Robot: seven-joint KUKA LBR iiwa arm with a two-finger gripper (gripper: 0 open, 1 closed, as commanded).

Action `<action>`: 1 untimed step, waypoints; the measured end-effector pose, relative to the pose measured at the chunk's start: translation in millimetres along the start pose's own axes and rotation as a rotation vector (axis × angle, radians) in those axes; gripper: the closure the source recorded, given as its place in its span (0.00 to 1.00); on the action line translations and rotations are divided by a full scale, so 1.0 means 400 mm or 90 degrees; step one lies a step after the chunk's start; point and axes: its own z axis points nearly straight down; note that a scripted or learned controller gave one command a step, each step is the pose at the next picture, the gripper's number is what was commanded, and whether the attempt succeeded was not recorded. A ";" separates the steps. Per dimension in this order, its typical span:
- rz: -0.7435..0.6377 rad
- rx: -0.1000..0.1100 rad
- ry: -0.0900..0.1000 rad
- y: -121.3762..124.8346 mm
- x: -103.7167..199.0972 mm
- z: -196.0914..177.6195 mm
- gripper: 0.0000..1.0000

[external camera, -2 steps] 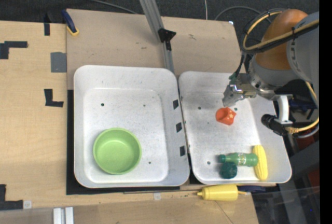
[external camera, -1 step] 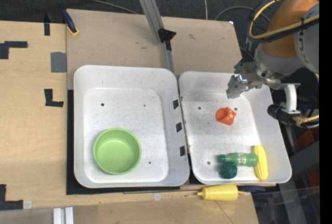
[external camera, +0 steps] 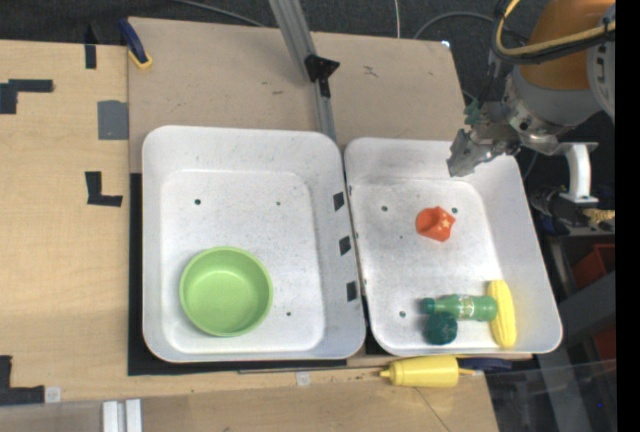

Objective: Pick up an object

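My gripper (external camera: 466,160) hangs over the far right corner of the right bin (external camera: 400,170), its fingers close together with nothing seen between them. A small orange-red object (external camera: 435,223) lies in the middle of that bin, below and left of the gripper. Near the bin's front edge lie a green bottle (external camera: 458,307), a dark teal piece (external camera: 440,328) and a yellow banana-like object (external camera: 502,312). A green bowl (external camera: 226,291) sits in the front left of the left bin (external camera: 240,160).
A yellow object (external camera: 424,372) lies on the bench just outside the right bin's front edge. A grey metal pole (external camera: 290,10) slants across the bench behind the bins. Cables run across the dark floor at the back.
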 end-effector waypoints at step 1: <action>-0.003 0.004 0.001 -0.044 0.152 0.015 1.00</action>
